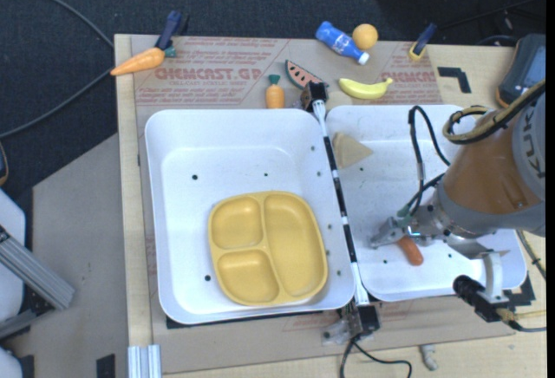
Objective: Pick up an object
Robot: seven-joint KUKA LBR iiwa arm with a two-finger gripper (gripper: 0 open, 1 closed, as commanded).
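In the right bin (486, 281), a small orange sausage-shaped object (413, 252) lies on the floor near the front. My gripper (397, 233) is low over the bin floor, right beside the orange object's upper-left end and touching or nearly touching it. The grey arm with its orange band (486, 181) reaches in from the right and hides the bin's right part. A beige wedge-shaped piece (349, 149) lies in the right bin's far left corner, well apart from the gripper. A yellow divided plate (267, 246) rests in the left bin (173, 159).
Behind the bins on the bench lie a toy carrot (137, 62), a small orange toy (275, 95), a watermelon slice (300, 73), a blue bottle (339, 41), an orange ball (366, 35) and a banana (364, 88). A black cable (419, 151) loops over the right bin.
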